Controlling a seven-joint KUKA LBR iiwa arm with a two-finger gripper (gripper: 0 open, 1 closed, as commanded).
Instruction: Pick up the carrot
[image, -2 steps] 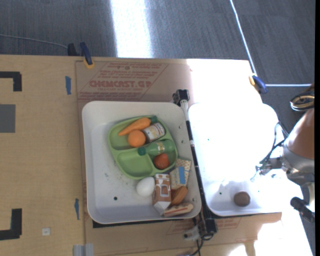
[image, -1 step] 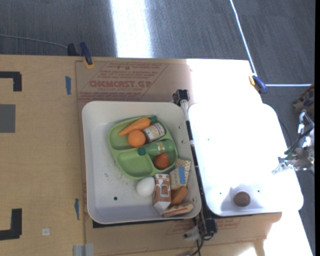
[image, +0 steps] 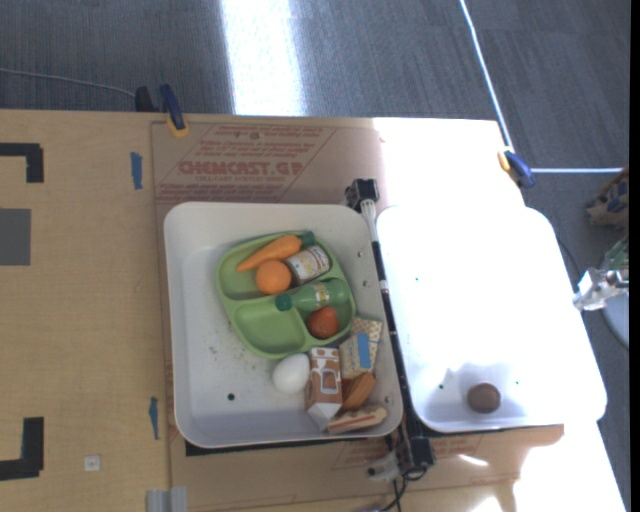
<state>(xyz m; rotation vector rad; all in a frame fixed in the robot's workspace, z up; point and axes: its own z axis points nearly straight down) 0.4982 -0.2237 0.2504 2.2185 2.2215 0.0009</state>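
Gripper (image: 600, 288) sits far out at 3 o'clock, too blurry to tell if it is open or holding anything. The carrot (image: 268, 252) lies at 12 o'clock in the green tray (image: 262, 335), squeezed against a jar (image: 306, 265) and an orange (image: 273, 278). It could grab those instead.

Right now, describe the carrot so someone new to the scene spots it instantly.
Start at the left white bin, which holds a green divided tray. The carrot lies slanted across the tray's upper compartment, above the round orange and left of a small jar. It is the only long, tapered orange item; the orange is round.
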